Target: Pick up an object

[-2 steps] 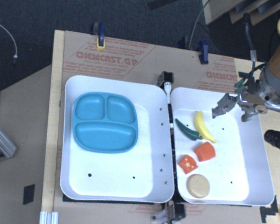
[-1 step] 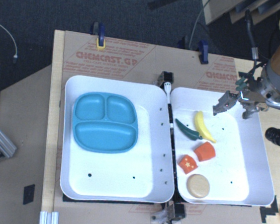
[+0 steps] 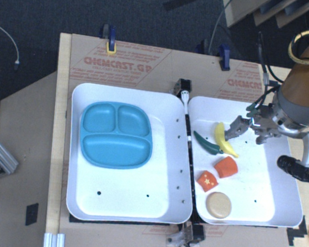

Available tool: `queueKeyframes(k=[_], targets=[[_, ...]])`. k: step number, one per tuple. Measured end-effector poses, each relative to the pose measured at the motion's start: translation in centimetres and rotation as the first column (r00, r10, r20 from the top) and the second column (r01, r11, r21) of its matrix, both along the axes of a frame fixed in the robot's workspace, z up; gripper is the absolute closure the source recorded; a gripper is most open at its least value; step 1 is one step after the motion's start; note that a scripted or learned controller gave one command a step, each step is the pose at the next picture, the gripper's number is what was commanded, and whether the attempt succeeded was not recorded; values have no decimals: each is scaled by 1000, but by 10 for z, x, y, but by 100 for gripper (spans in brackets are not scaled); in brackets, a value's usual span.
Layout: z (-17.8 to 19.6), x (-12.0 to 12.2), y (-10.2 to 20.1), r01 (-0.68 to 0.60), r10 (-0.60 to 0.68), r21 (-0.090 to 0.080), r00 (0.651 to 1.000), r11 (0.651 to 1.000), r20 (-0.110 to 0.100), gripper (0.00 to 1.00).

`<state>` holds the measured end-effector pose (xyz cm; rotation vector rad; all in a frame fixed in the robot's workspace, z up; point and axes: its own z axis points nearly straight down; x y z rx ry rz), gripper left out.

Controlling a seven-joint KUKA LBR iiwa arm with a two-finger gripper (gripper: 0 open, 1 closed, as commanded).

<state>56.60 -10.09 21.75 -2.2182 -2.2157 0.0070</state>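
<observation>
Several toy foods lie in the right bin (image 3: 268,195): a yellow banana (image 3: 224,141), a dark green pod (image 3: 204,143) touching it, an orange-red block (image 3: 227,167), a smaller red piece (image 3: 208,181) and a beige round disc (image 3: 219,204). My gripper (image 3: 249,132) hangs over the upper middle of this bin, just right of the banana's top end. It is open, its fingers spread apart with nothing between them. The left finger (image 3: 235,128) sits close to the banana.
The left bin (image 3: 133,201) holds a blue divided plate (image 3: 116,135). A black divider with clamps runs between the bins (image 3: 185,146). A black object (image 3: 297,167) juts in over the right bin's right rim. Cables trail behind the bench.
</observation>
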Motion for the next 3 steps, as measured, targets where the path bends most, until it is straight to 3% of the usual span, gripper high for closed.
queueKeyframes(k=[1,2,3], targets=[[-62,5,0,-1,1,0,1000,1000,2,0],[-111,-5,-3,0,0,0,1000,1000,2,0],[-97,-3,-4,1,0,-2,1000,1000,9,100]])
